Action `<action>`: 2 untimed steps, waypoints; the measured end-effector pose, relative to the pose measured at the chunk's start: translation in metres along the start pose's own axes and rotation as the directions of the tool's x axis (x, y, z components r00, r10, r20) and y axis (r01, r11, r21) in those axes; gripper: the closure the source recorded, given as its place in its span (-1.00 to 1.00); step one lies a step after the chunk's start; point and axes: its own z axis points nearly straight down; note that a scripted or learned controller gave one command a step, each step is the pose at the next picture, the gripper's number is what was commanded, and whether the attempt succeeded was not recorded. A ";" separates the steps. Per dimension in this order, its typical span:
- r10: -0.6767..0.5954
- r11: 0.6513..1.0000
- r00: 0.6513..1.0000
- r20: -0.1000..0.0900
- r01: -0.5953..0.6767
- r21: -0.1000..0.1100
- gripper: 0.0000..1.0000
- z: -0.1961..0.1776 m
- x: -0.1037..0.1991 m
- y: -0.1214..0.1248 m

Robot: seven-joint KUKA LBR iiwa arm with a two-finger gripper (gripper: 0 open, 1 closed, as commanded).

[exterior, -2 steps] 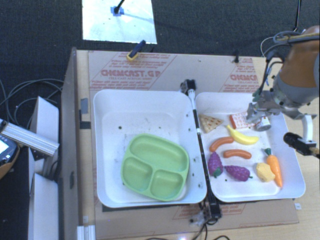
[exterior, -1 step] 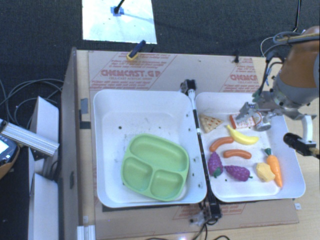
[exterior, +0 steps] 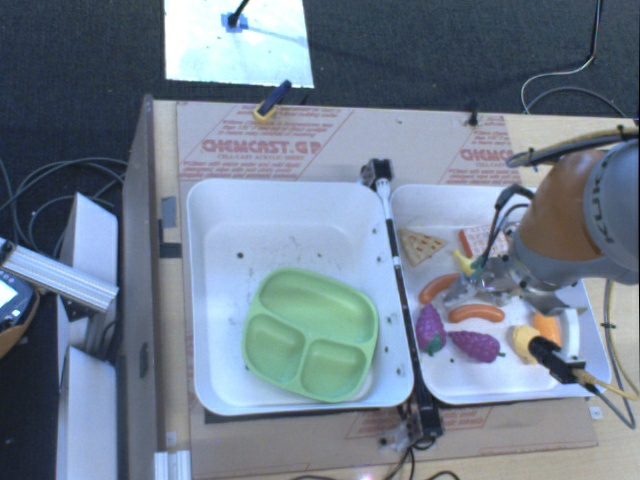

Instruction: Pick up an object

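The right bin (exterior: 440,388) holds toy food: a waffle-like wedge (exterior: 421,246), two orange sausages (exterior: 437,287) (exterior: 476,314), two purple grape bunches (exterior: 430,327) (exterior: 476,344), a small yellow piece (exterior: 464,262), a red-and-white piece (exterior: 474,239) and a yellow-orange piece (exterior: 528,340). My gripper (exterior: 478,286) hangs low in this bin, just above the lower sausage and right of the upper one. The wrist hides its fingers and I see nothing held.
The left bin (exterior: 215,268) bears a green divided tray (exterior: 310,334). A black clamp bar (exterior: 395,258) runs between the bins. The grey arm with its orange band (exterior: 570,208) covers the right bin's far right part. Cables lie at the right edge.
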 end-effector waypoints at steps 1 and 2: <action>-0.002 1.000 1.000 -0.001 0.002 0.000 -1.00 0.000 0.017 0.054; 0.001 1.000 1.000 0.002 -0.001 0.000 -1.00 -0.026 -0.077 -0.013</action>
